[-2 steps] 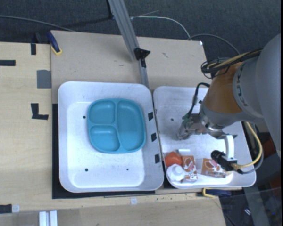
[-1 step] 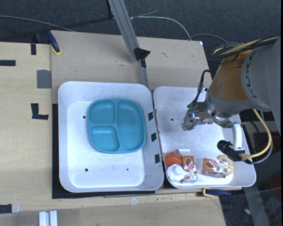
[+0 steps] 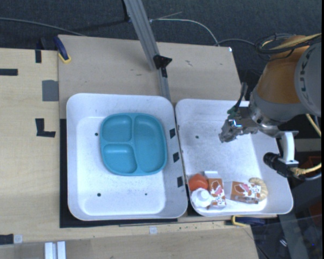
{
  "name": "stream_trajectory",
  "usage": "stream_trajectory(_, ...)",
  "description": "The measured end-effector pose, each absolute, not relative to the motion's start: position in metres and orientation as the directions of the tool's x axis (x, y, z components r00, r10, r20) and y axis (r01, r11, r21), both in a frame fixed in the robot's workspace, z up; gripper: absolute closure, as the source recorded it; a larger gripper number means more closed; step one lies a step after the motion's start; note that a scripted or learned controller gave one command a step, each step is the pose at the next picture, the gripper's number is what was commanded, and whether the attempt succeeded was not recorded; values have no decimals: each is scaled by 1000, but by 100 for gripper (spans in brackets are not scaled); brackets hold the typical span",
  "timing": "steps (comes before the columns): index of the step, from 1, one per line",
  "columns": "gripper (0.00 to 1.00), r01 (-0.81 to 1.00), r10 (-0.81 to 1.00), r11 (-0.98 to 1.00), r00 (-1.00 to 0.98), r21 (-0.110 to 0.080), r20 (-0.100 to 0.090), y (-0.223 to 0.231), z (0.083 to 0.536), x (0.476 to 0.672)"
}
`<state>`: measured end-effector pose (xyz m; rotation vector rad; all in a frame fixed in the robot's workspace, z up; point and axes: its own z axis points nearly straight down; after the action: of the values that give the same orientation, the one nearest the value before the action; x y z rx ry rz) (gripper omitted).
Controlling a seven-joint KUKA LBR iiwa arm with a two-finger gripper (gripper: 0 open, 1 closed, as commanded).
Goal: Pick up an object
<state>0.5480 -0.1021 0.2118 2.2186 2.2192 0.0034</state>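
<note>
My gripper [image 3: 229,133] hangs over the middle of the right bin [image 3: 216,112], its dark fingers pointing down and to the left. Nothing shows between them. Along the right bin's front edge lie an orange round object [image 3: 198,182], a white object [image 3: 201,198], a red and white packet [image 3: 217,192] and a brown and red packet [image 3: 249,190]. All of these lie well in front of the gripper, apart from it.
A blue three-compartment plate [image 3: 133,143] lies in the left bin [image 3: 81,198]. A grey metal pole [image 3: 143,26] slants down from the top to the divide between the bins. The arm's orange band [image 3: 283,74] and grey body sit at the right.
</note>
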Motion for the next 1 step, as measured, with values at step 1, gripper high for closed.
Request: stream_trajectory(1, 100, 1000, 1000, 1, -1, 1, 0, -102, 227, 548)
